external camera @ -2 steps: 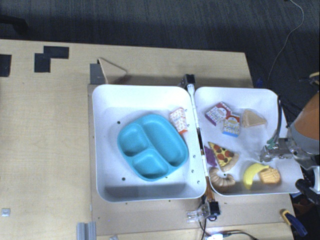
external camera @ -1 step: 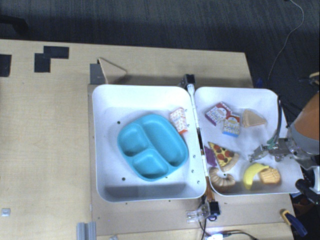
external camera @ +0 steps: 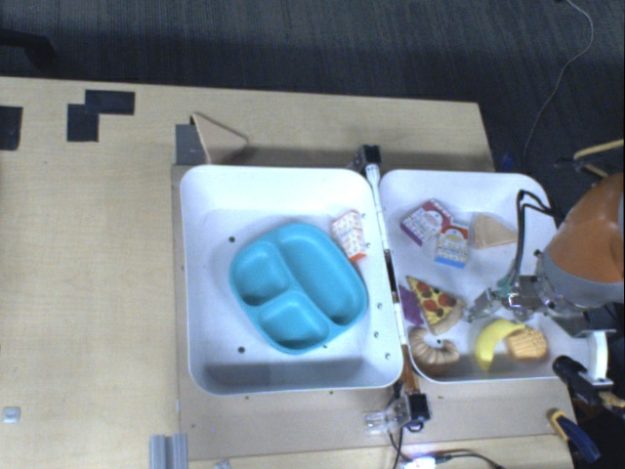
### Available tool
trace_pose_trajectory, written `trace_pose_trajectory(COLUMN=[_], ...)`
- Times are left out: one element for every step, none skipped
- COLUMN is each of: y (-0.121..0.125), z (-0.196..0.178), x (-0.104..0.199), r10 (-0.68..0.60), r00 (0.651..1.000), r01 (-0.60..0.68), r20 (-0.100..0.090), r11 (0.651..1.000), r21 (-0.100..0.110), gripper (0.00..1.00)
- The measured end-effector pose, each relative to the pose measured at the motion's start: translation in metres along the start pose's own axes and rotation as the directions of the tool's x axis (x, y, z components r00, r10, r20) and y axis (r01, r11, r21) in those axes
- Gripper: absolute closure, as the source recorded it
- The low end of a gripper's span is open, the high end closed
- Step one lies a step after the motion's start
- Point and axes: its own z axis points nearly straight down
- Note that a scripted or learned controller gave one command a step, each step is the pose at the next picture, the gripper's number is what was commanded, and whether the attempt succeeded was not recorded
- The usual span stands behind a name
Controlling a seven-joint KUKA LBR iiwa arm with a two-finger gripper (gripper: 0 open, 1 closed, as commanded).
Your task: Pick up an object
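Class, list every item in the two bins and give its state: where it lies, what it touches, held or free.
Blue tray: flat in left bin, compartments up.
Small carton: left bin, at tray's right edge.
Red-white box: right bin, free.
Blue-white box: beside red-white box.
Wedge: right bin, free.
Pizza slice: flat, free.
Doughnut: bin's near-left corner.
Banana: beside waffle.
Gripper: above banana, holding nothing visible.

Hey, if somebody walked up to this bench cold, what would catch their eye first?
Probably the bright blue divided tray, lying tilted in the left bin and taking up much of its floor. Next, the heap of toy food in the right bin: a pizza slice, a banana and a donut near its front edge. The arm's orange band looms at the right, with the end effector low over the banana.
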Motion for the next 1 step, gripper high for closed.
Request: trace_pose_trajectory(y=[0.0025], z=[-0.0118], x=[0.0001], r10=[-0.003], r00=[1.000], r01=[0.003], r20=[0.001], r11=[1.000], r21=[-0.007], gripper=[1.00])
